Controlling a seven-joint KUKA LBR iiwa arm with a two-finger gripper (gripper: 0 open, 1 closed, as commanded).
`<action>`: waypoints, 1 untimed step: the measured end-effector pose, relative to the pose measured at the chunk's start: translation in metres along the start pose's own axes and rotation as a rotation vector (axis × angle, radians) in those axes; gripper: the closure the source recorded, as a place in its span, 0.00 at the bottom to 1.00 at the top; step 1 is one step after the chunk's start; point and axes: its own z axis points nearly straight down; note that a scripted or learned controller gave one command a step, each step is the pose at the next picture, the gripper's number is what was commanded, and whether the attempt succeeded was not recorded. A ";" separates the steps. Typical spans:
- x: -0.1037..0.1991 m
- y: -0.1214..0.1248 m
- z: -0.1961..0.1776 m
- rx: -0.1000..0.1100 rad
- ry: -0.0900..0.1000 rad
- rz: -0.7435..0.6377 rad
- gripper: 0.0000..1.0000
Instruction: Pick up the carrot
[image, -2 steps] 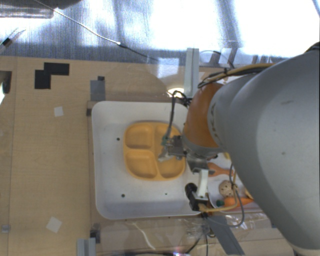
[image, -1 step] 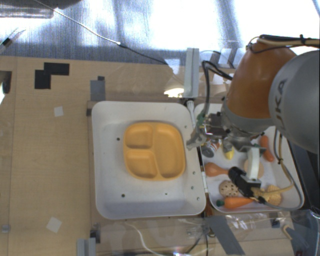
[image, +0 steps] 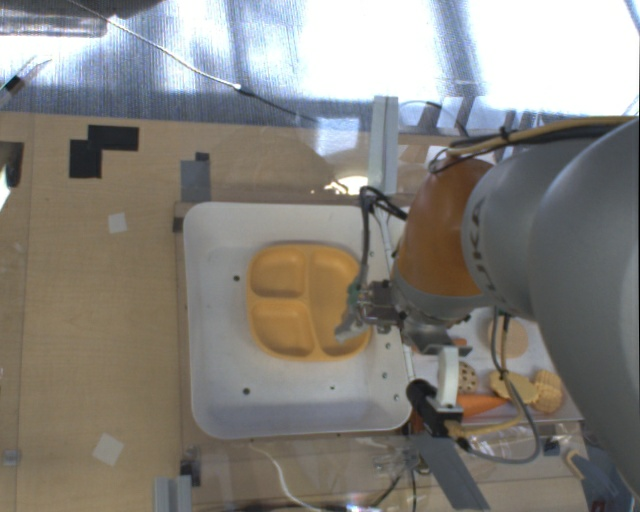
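Pale wooden bench (image: 90, 330), grain visible, with black angular markers at upper left and small pale paper squares taped to it. A bright glare washes out the top of the frame; a thin cable crosses it diagonally.

Left bin (image: 215, 330): shallow, white, rounded corners, smooth plastic with a few small dark holes in the floor. In its middle sits a yellow-orange tray (image: 290, 300), moulded into compartments, glossy, rounded edges.

Arm (image: 560, 250) enters from the right and takes up most of the right half of the frame: broad grey matte shell, orange band (image: 440, 240) above the wrist. It reaches down over the divide between the bins. The gripper (image: 358, 318), small and metallic, hangs at the tray's right edge, cables running up from it. Whether it is spread or pressed together I cannot tell; nothing can be seen between its fingers.

Right bin (image: 552, 405): largely covered by the arm. Carrot (image: 482, 405) lies at lower right of centre, orange, tapered, lying roughly level, just beside a white holed block (image: 450, 378) and near tan, lumpy toy food pieces (image: 535, 390). The wrist and a dark bracket overhang the carrot's left end.
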 end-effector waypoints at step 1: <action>0.033 0.066 0.073 -0.003 0.002 -0.078 0.00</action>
